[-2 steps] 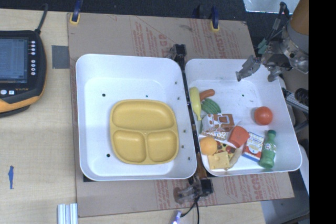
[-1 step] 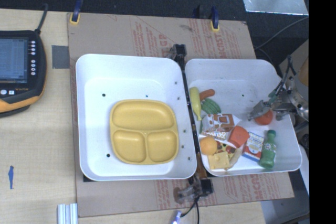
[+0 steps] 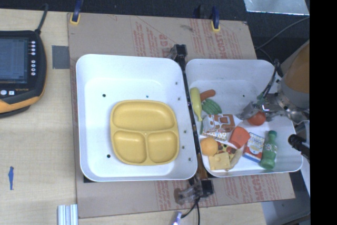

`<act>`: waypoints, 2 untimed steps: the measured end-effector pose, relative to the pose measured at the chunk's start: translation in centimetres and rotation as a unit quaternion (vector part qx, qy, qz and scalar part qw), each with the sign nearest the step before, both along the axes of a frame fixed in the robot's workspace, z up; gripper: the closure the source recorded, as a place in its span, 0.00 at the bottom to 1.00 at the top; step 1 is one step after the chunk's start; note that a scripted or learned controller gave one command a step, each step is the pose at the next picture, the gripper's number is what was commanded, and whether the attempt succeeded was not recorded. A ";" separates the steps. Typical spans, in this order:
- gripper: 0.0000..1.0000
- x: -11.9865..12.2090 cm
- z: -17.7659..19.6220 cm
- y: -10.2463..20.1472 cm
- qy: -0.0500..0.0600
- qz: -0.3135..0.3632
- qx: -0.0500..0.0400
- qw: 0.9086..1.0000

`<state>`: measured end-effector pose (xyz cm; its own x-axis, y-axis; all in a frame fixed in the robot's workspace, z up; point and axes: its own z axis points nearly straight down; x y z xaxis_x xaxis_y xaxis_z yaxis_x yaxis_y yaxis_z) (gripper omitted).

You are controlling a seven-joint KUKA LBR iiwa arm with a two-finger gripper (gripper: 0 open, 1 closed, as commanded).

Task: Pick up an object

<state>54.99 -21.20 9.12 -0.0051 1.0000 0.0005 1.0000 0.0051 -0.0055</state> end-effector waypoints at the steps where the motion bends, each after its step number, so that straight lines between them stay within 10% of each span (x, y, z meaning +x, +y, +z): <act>1: 1.00 0.0 1.0 -0.1 0.001 0.002 -0.001 1.000; 2: 1.00 2.3 0.1 8.2 -0.001 0.001 0.000 1.000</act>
